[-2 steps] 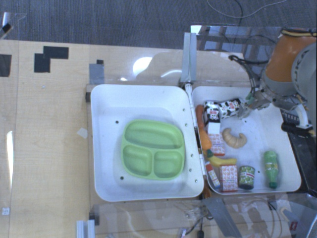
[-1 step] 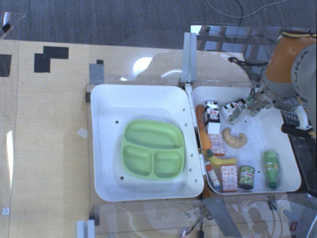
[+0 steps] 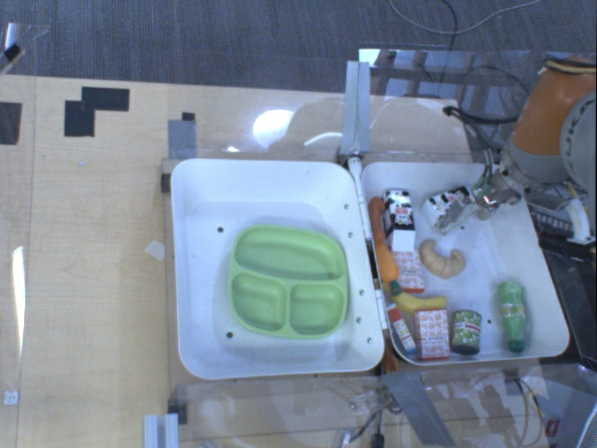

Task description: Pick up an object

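Observation:
My gripper (image 3: 454, 217) hangs low over the back of the right bin (image 3: 546, 278), on a grey arm with an orange band (image 3: 550, 110) reaching in from the right. A small black-and-white packet (image 3: 446, 198) lies just beside it, and a tan croissant (image 3: 442, 259) sits a little in front. Nothing can be made out inside the gripper. Along the bin's left side are a black-and-white carton (image 3: 399, 210), an orange stick (image 3: 376, 241), a red-and-white box (image 3: 408, 269) and a yellow banana (image 3: 420, 301).
At the right bin's front stand a red carton (image 3: 432, 332), a dark can (image 3: 465, 331), a green bottle (image 3: 511, 315) and a small red bottle (image 3: 399, 329). The left bin (image 3: 196, 250) holds a green divided plate (image 3: 287, 281). Cables (image 3: 485, 129) trail behind the arm.

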Action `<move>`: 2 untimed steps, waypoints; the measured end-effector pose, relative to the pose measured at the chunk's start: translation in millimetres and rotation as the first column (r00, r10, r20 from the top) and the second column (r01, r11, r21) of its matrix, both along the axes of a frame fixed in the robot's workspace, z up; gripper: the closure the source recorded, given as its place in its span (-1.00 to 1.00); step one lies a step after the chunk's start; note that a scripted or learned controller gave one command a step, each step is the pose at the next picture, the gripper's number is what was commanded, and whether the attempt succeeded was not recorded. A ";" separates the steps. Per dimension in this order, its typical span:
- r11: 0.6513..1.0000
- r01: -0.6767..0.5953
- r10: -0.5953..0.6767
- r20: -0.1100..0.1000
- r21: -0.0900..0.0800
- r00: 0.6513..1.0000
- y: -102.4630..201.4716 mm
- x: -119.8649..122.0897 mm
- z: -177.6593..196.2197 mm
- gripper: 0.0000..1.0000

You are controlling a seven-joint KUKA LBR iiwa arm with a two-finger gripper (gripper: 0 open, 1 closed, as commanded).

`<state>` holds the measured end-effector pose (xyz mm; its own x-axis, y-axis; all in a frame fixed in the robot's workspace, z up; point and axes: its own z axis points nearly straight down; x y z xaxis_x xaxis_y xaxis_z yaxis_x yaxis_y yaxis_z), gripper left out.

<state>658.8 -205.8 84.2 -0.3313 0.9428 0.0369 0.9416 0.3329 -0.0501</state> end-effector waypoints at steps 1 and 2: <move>1.000 -0.001 0.001 0.019 -0.017 1.000 -4.9 3.2 10.5 1.00; 1.000 -0.001 0.002 0.022 -0.017 1.000 -4.6 3.8 10.9 -1.00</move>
